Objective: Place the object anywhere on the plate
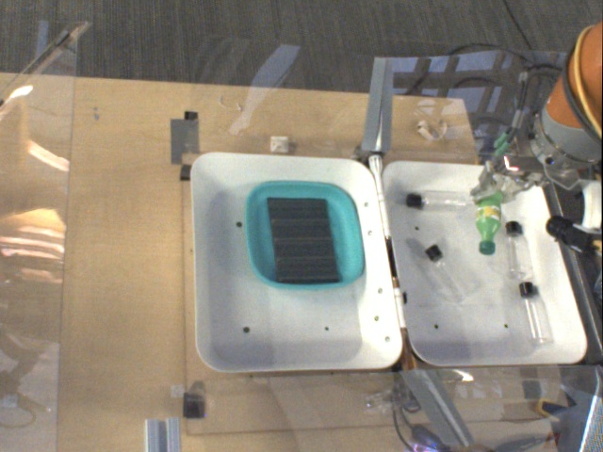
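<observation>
Gripper: the gripper (490, 196) is hanging over the far part of the right bin (443, 342), reaching in from the right; its fingers are closing around the top of a green object (487, 226), which is showing between them and dangling below.

Object: the green object is hanging upright over the right bin, its lower end near the bin floor; whether it is touching the floor cannot be told.

Plate: the teal plate (350, 238) is sitting in the left bin (283, 347), well apart from the gripper, carrying a dark ribbed block (301, 240) across its middle.

Risk: the hold is looking shallow, taken at the object's top, so the piece could be slipping free or swinging as the arm is travelling left.

Second risk: the ridge where the two bins are meeting (384, 252) is standing between start and goal; a low carry could be catching the dangling end on it.

Clutter: clear tubes with black caps (521, 264) and a small black piece (433, 251) are lying near the object; a drop here could be scattering them.

Open room: teal rim is showing on all sides of the block, widest on the left and right.
</observation>
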`<state>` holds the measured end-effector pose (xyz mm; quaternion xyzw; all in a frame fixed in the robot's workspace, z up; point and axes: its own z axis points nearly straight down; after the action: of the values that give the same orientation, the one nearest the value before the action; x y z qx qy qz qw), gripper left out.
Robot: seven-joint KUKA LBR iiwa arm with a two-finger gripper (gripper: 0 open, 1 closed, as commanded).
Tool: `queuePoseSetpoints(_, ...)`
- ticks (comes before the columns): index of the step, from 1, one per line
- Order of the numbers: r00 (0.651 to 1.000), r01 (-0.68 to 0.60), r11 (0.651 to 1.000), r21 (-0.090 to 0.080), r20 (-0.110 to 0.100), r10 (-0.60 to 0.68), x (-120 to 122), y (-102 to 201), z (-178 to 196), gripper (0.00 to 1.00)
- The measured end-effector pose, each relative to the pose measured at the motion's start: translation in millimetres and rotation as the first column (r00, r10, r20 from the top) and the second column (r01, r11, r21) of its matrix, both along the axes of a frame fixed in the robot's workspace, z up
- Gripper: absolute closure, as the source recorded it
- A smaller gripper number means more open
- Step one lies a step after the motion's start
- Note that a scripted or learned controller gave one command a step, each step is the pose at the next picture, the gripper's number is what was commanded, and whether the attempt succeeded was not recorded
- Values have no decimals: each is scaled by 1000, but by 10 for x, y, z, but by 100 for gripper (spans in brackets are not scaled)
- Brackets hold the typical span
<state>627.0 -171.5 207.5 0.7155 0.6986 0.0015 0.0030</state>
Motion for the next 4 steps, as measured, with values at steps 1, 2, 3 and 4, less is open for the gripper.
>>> queuePoseSetpoints(1, 987, -163, 987, 1, -1, 163, -523, 940, -224, 100)
queuePoseSetpoints(2, 974, -228, 974, 0, 4, 228, -233, 1591, -202, 100)
queuePoseSetpoints(3, 974, -227, 974, 1, 1, 227, -240, 1587, -213, 0)
queuePoseSetpoints(4, 979, -203, 979, 2, 2, 203, -428, 1978, 275, 0)
